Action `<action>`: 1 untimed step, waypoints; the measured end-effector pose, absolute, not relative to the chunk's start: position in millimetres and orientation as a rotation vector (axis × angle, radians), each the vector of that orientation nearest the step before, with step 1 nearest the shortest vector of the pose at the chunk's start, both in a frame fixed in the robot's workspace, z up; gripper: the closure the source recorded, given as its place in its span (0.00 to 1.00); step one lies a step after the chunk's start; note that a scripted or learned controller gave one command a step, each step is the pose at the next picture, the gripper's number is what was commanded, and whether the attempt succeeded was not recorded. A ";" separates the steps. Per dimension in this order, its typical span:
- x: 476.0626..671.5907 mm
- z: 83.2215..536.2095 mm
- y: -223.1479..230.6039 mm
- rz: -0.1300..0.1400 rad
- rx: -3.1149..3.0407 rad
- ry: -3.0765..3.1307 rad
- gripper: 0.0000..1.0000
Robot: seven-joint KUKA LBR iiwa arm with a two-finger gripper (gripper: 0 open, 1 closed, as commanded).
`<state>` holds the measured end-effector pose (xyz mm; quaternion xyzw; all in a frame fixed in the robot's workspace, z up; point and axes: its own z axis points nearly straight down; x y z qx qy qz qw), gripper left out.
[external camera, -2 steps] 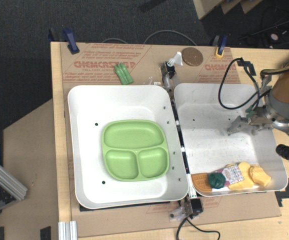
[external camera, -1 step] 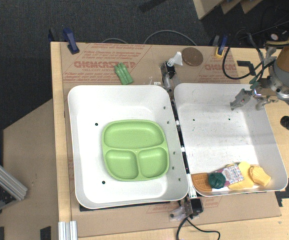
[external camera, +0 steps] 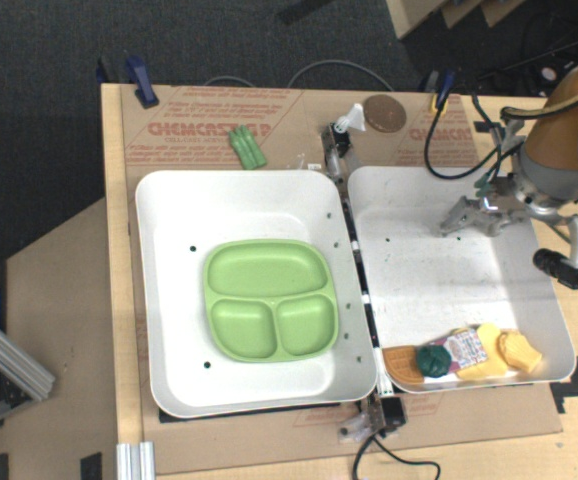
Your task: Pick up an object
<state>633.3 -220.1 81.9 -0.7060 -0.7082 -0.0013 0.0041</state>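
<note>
objects: small pile (external camera: pixel 477 353) of yellow pieces, a green lump and a printed packet in the near corner of the right bin (external camera: pixel 419 268) | gripper (external camera: pixel 481 214): above that bin's far right part, well apart from the pile, finger state cannot be told | left bin (external camera: pixel 169 268): holds a green divided tray (external camera: pixel 269 300)

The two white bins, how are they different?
The left bin holds one big green tray with three compartments, near its middle; the right bin holds a pile of small things crowded along its near edge. The gripper hangs over the right bin's far side, while nothing hangs over the left bin. Both are shallow, white and sit side by side.
</note>
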 end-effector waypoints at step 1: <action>634.4 95.9 -221.5 -0.004 -2.218 -2.226 1.00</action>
